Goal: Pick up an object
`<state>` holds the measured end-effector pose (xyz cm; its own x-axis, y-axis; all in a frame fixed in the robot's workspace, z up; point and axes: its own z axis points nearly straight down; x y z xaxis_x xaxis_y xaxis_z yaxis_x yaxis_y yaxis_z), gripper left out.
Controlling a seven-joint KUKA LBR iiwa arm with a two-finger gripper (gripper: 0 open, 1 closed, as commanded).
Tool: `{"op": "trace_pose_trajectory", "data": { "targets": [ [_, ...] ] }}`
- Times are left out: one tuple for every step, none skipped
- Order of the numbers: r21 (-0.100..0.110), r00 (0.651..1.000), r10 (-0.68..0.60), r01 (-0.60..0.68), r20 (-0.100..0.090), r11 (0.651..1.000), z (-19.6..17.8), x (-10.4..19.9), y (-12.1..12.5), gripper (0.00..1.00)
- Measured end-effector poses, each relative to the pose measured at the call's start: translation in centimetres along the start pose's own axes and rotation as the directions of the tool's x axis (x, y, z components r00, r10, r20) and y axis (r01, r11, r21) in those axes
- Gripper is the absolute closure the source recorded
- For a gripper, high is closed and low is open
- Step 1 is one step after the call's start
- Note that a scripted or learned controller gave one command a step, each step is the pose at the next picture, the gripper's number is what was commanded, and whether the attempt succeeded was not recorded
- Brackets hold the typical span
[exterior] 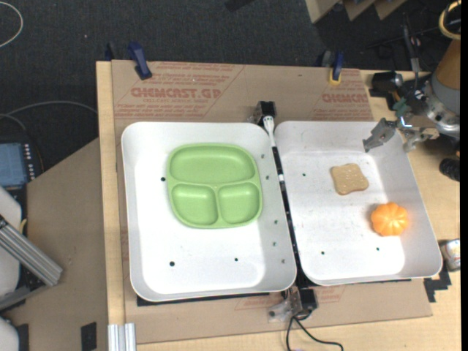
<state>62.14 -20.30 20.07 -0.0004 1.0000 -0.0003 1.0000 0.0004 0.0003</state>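
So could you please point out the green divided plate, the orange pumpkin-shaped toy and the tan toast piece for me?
green divided plate [213, 165]: camera view, floor of its large upper compartment.
orange pumpkin-shaped toy [389, 219]: camera view, its top centre.
tan toast piece [348, 179]: camera view, middle of its flat face.

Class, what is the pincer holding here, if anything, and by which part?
Nothing: the pincer hangs at the right bin's far edge, apart from the toast and orange.

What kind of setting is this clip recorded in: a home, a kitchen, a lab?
Most likely a robotics lab bench. Two white bins sit on a cardboard sheet held by clamps, cables trail around it, and the items are toy-like: a green divided plate and an orange pumpkin.
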Motion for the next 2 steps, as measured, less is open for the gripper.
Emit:
{"op": "trace_pose_trajectory", "data": {
  "targets": [
    [0.002,1.000,0.001,-0.001,-0.016,1.000,11.9,-1.6,-3.5,0.00],
    [-0.008,1.000,-0.008,0.008,0.001,1.000,11.3,5.7,2.5,0.00]
  ]
}}
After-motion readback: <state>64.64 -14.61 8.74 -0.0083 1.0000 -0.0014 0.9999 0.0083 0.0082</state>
